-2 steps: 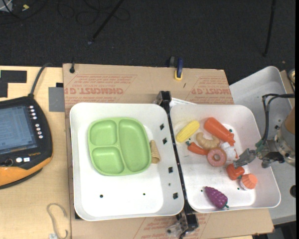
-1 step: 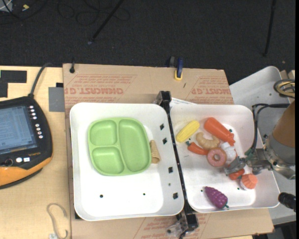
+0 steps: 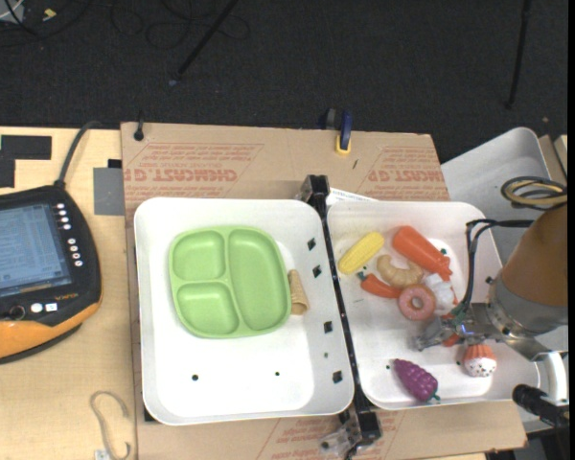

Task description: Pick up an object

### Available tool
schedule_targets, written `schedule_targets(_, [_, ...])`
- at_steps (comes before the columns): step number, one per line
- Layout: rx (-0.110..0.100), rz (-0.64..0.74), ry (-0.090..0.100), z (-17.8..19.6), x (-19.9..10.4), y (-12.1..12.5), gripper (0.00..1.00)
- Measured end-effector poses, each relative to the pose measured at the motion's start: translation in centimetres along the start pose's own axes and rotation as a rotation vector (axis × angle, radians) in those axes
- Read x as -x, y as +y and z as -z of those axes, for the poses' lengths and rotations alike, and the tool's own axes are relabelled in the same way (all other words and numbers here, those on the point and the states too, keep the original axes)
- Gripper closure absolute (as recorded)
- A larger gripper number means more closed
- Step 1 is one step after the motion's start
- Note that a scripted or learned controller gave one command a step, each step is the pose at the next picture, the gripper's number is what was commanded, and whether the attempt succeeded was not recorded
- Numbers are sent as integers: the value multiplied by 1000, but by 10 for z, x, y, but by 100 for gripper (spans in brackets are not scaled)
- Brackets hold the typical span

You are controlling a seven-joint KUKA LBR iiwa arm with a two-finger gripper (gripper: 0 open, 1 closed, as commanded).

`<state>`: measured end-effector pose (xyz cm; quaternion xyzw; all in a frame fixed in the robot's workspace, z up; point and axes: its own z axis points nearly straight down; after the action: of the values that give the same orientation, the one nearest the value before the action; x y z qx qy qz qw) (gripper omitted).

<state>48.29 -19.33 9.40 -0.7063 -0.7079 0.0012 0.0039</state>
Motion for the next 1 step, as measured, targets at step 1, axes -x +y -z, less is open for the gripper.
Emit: schedule_targets(1, [3, -7, -1, 13, 3, 0, 100])
